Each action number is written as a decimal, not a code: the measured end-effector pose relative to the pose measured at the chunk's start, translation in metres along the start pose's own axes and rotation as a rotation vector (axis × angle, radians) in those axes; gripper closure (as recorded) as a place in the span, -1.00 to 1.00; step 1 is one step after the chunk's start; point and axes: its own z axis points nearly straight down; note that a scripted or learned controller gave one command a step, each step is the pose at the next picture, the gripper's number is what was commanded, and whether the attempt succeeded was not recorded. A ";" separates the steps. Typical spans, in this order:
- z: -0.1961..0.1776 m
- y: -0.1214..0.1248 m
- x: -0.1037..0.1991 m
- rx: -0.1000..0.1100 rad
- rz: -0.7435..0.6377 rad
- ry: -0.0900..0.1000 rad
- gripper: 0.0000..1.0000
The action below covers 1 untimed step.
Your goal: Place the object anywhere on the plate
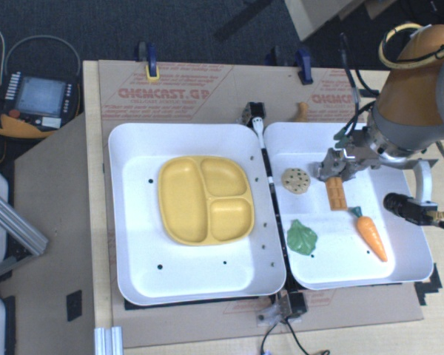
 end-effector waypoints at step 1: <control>-0.009 0.010 0.046 -0.004 0.001 -0.003 1.00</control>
